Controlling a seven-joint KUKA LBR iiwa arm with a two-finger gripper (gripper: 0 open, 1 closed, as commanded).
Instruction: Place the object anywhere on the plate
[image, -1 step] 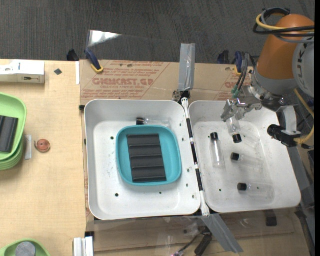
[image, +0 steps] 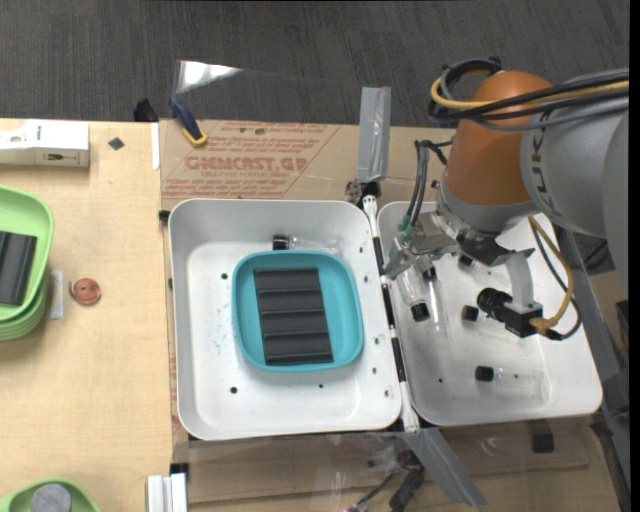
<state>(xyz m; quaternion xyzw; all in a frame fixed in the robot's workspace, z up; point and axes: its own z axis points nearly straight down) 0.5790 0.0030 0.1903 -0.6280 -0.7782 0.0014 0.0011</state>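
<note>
Plate (image: 243, 300): teal, sits in the middle of the left bin (image: 200, 385), flat, with a dark ribbed block (image: 293, 315) lying on it, long side running away from the camera. One small black piece (image: 281, 242) lies on the bin floor just beyond the plate's far rim, not on the plate. My gripper (image: 418, 292) is over the right bin (image: 565, 390), near its left wall, low over the floor. Can't tell whether it is released or clenched, or whether it has anything: the wrist and cabling block the view. A small dark piece (image: 420, 311) is right at the gripper tip; I can't tell if it is touching. Two more small black pieces lie loose on the right bin floor, one mid-bin (image: 470, 313) and one nearer the front (image: 485, 374), well apart from each other. My arm (image: 500, 130) comes in from the right, orange band above the bin's far edge. Cardboard sheet (image: 250, 160) lies behind the left bin; a green tray (image: 30, 225) sits at the bench's left edge.
</note>
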